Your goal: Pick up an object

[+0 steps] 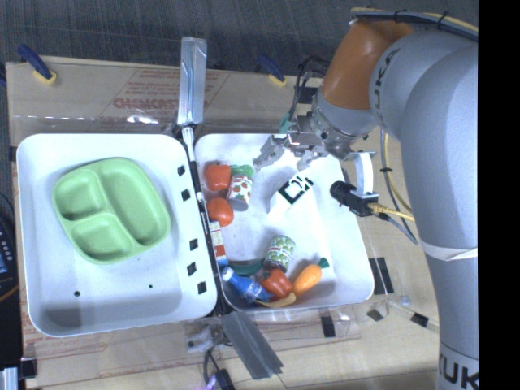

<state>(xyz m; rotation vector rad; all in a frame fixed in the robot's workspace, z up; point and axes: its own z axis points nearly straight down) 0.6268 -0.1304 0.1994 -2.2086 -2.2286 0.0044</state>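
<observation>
Reaching in from the right, the arm (422, 96) hangs its empty, open gripper (280, 149) above the right bin (349, 242), tomato (216, 176) just left of it.

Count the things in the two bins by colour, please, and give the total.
Green: 1, the divided plate in the left bin.
Red or orange: 4, two tomatoes, a pepper, a carrot.
Printed cans: 2.
Blue: 1.
Total: 8 that I can tell apart.

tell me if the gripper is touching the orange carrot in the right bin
Apart. The camera view shows the gripper up at the bin's far end, with bare white floor between it and the carrot at the near edge.
</observation>
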